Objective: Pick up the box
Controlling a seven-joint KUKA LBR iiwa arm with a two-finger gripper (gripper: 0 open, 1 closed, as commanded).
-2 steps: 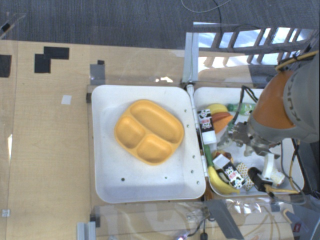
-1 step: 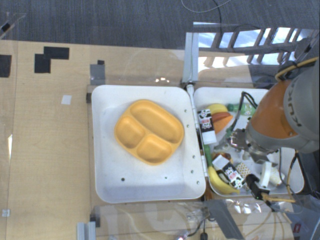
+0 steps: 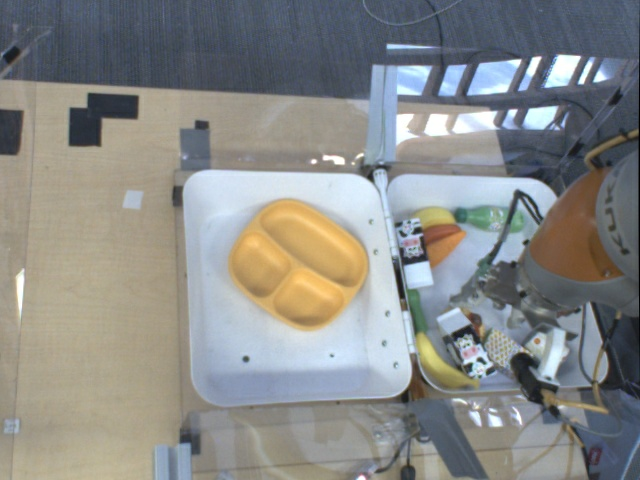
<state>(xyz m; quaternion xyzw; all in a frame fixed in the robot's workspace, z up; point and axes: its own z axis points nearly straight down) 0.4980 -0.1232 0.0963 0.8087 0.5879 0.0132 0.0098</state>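
Observation:
Two box-like things lie in the right bin (image 3: 478,190). A small black, white and red box (image 3: 464,345) rests near the bin's front, next to a checkered packet (image 3: 499,347). A longer white carton with a black cow pattern (image 3: 411,253) lies along the bin's left wall. My gripper (image 3: 488,293) hangs over the middle of the right bin, just behind and to the right of the small box. The grey wrist and the orange band (image 3: 588,230) above it hide the bin's right side. Nothing is visibly held.
A yellow divided plate (image 3: 298,261) sits in the left bin (image 3: 215,368). In the right bin there are also a banana (image 3: 440,365) at the front left, another banana (image 3: 436,215), an orange piece (image 3: 445,242) and a green bottle (image 3: 490,217) at the back.

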